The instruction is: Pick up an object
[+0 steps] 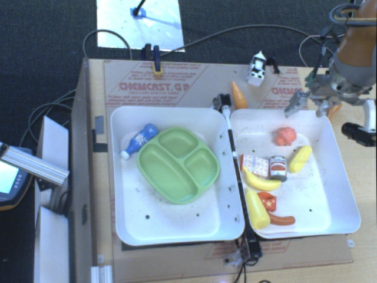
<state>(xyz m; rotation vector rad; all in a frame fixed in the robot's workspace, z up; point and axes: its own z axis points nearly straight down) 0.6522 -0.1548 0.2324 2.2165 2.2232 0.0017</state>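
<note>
One gripper (pixel 310 103) hovers at two o'clock, fingers spread wide, holding nothing; we judge approach underway, next descending onto the pink toy (pixel 285 135).

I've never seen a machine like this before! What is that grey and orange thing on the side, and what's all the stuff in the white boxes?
That grey and orange thing is a robot arm. Its job is to pick something up. At its end is its tool, which has two fingers for pinching things. It hangs above the far edge of the right bin and holds nothing. The camera sits above the bench and looks down at a slant.

The left bin holds a green divided plate and a blue and white bottle. The right bin holds toy food: a pink lump, a banana, a small can and a red sausage.
</note>
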